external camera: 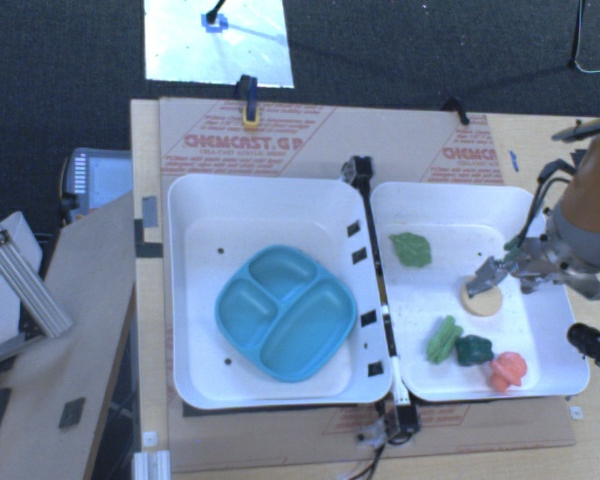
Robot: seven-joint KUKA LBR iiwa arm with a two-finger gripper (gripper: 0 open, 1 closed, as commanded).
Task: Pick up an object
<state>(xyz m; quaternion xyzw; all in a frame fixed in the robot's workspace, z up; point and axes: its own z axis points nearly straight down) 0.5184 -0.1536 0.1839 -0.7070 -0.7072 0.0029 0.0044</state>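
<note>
White plastic makes both bins on the tabletop (310, 128), which stand side by side with a black clipped seam between them. The left bin (195, 268) carries a blue divided plate (285, 313); I think it is kept there as a place for receiving things. The right bin (450, 223) holds the loose toy foods, spread apart so that each can be reached alone: a light green leaf (412, 249) on the far side, a green bean-like piece (442, 338), a dark green piece (473, 349) just beside it, and an orange-pink piece (508, 368) near the front right corner.

A pale round cookie-like disc (483, 301) lies in the middle right of this bin. The gripper (488, 276) comes from the right and is low over the far edge of the disc, touching it or nearly so. Its fingers are small and blurred, so I cannot tell how wide they stand, and nothing is seen between them. The disc seems flat on the bin floor, not lifted, and it looks like the likely target.
</note>
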